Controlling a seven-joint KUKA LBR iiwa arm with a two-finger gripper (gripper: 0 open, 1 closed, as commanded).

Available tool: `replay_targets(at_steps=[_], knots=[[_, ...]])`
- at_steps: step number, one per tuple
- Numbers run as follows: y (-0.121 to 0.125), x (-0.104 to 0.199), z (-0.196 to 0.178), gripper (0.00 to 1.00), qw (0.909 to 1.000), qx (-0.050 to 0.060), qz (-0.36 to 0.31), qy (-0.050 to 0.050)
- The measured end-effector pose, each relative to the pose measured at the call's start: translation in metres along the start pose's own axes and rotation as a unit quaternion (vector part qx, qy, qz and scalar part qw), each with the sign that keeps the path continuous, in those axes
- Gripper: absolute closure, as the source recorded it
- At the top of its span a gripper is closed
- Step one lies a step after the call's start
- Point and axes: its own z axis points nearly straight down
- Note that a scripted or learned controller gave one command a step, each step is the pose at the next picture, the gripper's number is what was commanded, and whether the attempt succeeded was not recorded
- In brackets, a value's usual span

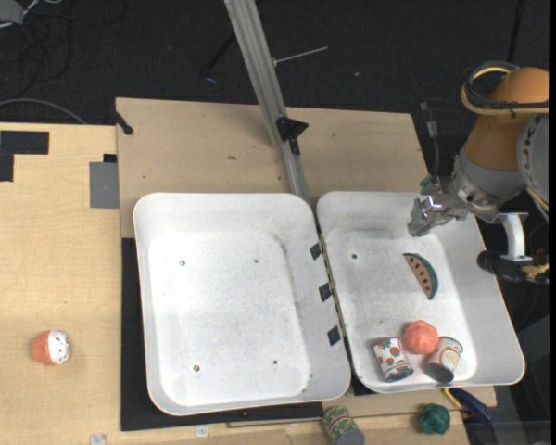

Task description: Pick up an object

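The approach step is judged in hand: the gripper (428, 213) is seen above the right bin (380, 248), jaw state not discernible, nothing held; a descent onto the watermelon slice (423, 274) just below is called for.

It was a robotics lab or test cell, not a home. A plain plywood bench (204, 146) carried two shallow white plastic bins (227, 299), joined by small black clips (326, 291). A bare aluminium rail (264, 77) slanted up from the bench over dark carpet (371, 35), where loose cables (23, 7) trailed. The grey industrial arm with an orange band (500, 137) probably belonged to a fixed rig.
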Motion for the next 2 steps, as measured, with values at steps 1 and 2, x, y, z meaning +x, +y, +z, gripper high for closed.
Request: replay_targets(at_steps=[1, 2], knots=[[0.002, -0.007, -0.062, 1.0, 1.0, -0.002, 0.001, -0.001], [0.003, -0.008, -0.116, 1.0, 1.0, -0.001, 0.0, -0.001]])
